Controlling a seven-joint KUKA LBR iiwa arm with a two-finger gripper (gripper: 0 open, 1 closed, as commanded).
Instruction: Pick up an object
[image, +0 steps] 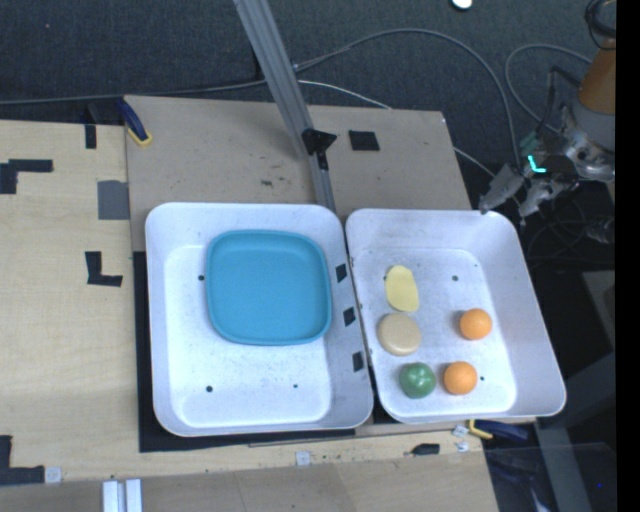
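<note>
From the overhead camera you can see the gripper (520, 188) parked off the far right corner of the right bin (520, 270), apparently spread open with nothing in it, though it is small and dim there. Your candidates lie loose in that bin, well spaced so the fingers can straddle one: a yellow piece (402, 288), a beige disc (399, 334), a green ball (417, 380) and two orange balls (475, 324). The blue plate (268, 286) sits in the left bin (180, 400).

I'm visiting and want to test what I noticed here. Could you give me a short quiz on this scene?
1. True or false: the blue plate lies in the left bin.
2. How many orange balls are in the right bin?
3. Which item lies nearest the green ball: A) yellow piece, B) beige disc, C) blue plate?

Key: 1 true; 2 two; 3 B.
</note>
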